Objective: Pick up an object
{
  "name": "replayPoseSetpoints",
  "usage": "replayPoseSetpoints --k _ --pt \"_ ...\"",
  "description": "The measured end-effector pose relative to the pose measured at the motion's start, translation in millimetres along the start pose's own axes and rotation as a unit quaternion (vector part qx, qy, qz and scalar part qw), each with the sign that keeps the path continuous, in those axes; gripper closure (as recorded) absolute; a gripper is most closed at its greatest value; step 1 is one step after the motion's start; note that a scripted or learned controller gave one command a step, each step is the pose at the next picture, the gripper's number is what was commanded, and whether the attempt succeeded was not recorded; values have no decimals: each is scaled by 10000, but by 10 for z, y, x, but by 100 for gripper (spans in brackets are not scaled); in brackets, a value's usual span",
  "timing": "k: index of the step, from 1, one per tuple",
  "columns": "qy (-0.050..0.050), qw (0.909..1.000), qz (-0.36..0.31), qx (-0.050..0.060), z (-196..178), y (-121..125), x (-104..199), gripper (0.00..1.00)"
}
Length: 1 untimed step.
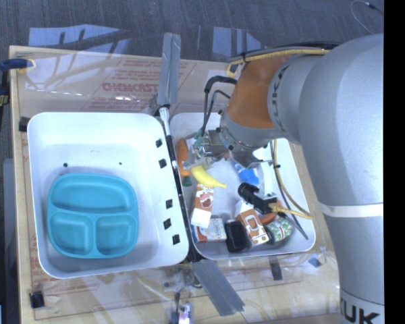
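The gripper [204,147] hangs low in the right bin [300,181]; whether its jaws are released or clenched cannot be told. The yellow banana [208,176] lies just below them, its long axis slanting down-right. A sound grasp would likely close across that axis, clear of the neighbouring carton [202,206].

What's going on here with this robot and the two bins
The grey KUKA arm reaches from the right over the right bin, its gripper low near a yellow banana among a clutter of small packages. Nothing is visibly lifted yet. The left bin holds a blue divided tray.
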State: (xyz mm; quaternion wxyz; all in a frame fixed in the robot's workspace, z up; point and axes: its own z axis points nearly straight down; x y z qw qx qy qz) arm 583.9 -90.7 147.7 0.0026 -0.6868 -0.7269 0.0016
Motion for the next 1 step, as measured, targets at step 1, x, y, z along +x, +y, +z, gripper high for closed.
replayPoseSetpoints --k 1 --pt "-1 10000 72 -18 -654 244 469 100"
